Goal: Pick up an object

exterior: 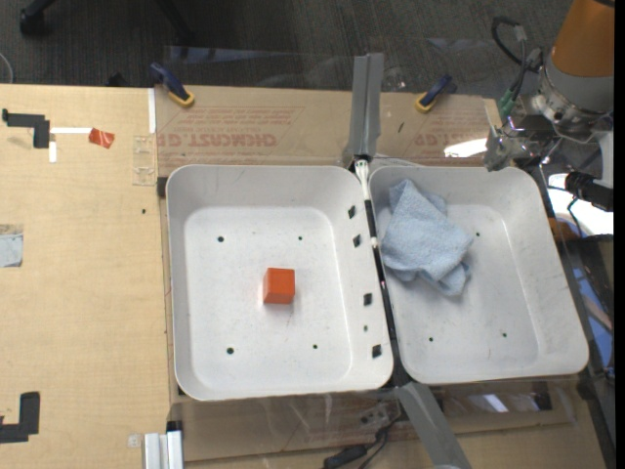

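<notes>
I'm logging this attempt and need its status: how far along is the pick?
Nothing looks done yet: the orange block sits in the left bin, the blue cloth lies crumpled in the right bin. In hand: the gripper is above the right bin's far corner, away from both. Left: reaching an object, grasping and lifting it.

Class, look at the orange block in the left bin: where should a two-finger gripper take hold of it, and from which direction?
Probably straight from above, fingers closing on two opposite flat sides of the orange block. It sits flat and alone mid-floor of the left bin, with open space all round.
</notes>
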Controlling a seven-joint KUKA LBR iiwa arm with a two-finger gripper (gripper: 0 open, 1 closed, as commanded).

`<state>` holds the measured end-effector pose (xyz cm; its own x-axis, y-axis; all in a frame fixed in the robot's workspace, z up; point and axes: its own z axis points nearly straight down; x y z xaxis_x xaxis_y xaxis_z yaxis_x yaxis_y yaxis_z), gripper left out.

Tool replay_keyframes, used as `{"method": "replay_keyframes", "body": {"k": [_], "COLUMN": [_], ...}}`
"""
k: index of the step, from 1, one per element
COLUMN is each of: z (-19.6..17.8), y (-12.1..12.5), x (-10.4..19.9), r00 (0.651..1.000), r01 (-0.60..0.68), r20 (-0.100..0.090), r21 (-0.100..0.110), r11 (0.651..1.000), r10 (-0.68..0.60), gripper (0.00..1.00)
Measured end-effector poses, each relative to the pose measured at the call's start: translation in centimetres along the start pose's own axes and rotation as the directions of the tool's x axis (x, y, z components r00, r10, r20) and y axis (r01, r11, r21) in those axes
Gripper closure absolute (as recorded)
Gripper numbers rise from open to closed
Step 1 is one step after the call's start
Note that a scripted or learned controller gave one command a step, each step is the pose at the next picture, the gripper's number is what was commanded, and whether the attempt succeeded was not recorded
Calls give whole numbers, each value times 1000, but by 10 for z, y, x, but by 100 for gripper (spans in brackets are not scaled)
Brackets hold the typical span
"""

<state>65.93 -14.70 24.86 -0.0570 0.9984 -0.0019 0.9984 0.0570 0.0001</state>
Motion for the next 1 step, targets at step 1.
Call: {"method": "replay_keyframes", "body": {"k": [1], "z": [-53], "y": [1], "x": [24], "r00": [991], "r01": [132], "r20": [1], "r21": [-1], "r11": [991], "r10": [-132], "gripper": [100]}}
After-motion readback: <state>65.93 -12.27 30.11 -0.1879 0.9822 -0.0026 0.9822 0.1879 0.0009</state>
